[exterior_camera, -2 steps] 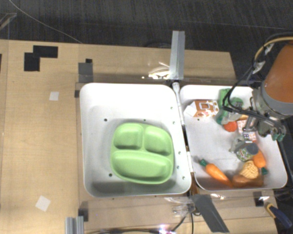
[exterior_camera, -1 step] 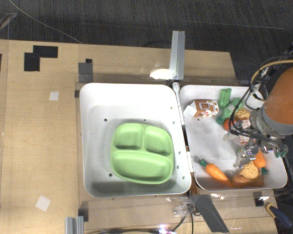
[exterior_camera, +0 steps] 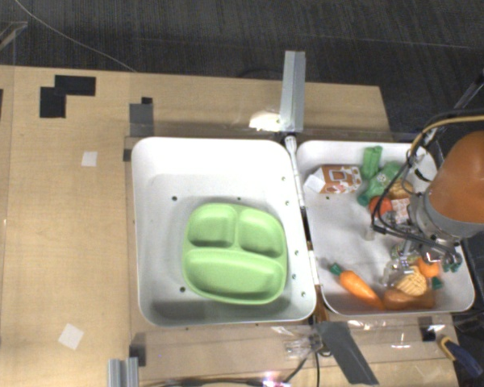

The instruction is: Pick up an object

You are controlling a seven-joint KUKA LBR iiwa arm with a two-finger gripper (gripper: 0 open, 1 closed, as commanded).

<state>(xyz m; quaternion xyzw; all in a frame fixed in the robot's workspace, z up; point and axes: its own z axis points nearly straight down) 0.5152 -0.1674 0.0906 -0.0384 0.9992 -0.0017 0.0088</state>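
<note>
The right bin [exterior_camera: 339, 216] holds a small pile of toy food. An orange carrot [exterior_camera: 356, 284] lies near the front wall. A waffle-patterned yellow piece [exterior_camera: 410, 283] and a brown piece [exterior_camera: 398, 298] sit at the front right. A green item [exterior_camera: 374, 173] and a small printed packet [exterior_camera: 340, 179] lie at the back. My gripper [exterior_camera: 403, 266] reaches down from the orange-banded wrist [exterior_camera: 465, 180] right over the waffle piece; it looks to be touching the pile there.
The left bin [exterior_camera: 157, 172] contains a green divided tray [exterior_camera: 235, 251] with three compartments. A metal post [exterior_camera: 292, 91] stands behind the seam between the bins. Cables [exterior_camera: 436, 131] loop near the wrist.
</note>
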